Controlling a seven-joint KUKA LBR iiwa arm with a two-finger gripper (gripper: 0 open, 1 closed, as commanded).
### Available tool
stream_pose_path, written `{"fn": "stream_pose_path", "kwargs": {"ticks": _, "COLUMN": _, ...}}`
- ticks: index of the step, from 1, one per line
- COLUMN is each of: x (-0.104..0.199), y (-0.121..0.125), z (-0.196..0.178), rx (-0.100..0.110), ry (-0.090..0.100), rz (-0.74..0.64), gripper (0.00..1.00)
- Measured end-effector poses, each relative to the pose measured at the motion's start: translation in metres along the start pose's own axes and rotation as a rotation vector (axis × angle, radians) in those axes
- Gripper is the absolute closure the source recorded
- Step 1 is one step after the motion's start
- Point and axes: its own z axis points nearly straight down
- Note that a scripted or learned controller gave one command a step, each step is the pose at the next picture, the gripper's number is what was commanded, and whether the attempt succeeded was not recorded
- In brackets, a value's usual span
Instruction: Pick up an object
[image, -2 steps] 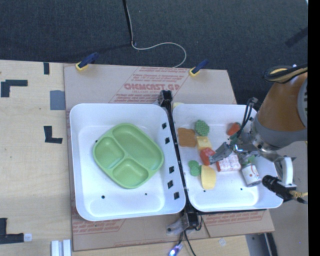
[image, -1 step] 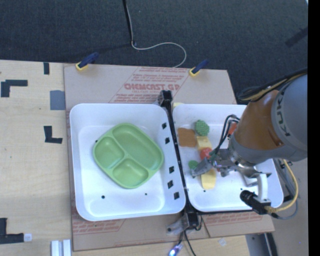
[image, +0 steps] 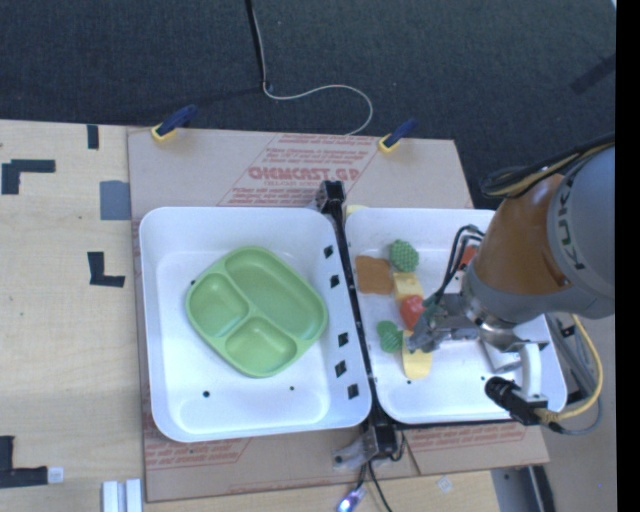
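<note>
The gripper (image: 424, 335) is lowered among toy foods in the right bin (image: 450, 400), seemingly over a yellow piece (image: 417, 364); its finger state cannot be told.

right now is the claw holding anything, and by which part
Cannot tell. The claw is down among the small items in the right bin, beside a red piece and above a yellow piece, but no clear grip shows.
</note>
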Motion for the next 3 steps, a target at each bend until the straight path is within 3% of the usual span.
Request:
{"fn": "stream_pose_path", "kwargs": {"ticks": 1, "x": 0.029, "y": -0.013, "z": -0.113, "rx": -0.019, "ry": -0.003, "rz": -0.004, "gripper": 1.0}}
{"fn": "stream_pose_path", "kwargs": {"ticks": 3, "x": 0.175, "y": -0.015, "z": -0.256, "rx": -0.016, "ry": -0.003, "rz": -0.01, "gripper": 1.0}}
